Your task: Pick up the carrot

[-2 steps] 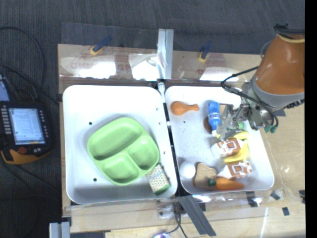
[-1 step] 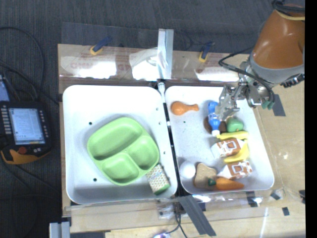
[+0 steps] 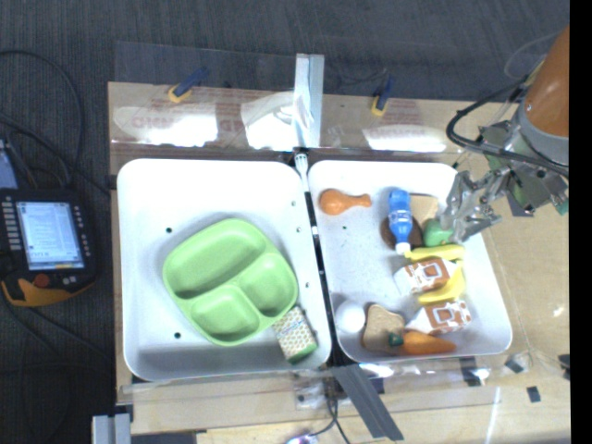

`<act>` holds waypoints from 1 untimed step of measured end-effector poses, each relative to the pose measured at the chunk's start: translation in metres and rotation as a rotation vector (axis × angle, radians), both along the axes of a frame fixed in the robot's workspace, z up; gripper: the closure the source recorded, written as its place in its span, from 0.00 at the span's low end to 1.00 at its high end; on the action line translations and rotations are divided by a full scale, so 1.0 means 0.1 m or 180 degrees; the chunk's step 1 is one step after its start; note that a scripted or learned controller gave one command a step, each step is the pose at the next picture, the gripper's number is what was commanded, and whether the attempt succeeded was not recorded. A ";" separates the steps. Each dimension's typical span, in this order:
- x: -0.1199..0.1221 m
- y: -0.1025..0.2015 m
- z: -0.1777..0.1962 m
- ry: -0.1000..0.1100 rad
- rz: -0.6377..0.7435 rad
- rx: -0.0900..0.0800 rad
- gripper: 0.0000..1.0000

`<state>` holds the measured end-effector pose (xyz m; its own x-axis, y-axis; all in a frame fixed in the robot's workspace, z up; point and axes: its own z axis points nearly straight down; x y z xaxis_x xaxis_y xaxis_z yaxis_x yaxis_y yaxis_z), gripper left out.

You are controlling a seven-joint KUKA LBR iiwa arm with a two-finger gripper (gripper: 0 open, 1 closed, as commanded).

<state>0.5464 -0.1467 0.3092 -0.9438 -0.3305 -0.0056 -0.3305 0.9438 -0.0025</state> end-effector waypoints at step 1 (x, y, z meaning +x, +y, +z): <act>0.05 -0.35 -0.56 0.0021 0.0753 0.0004 1.00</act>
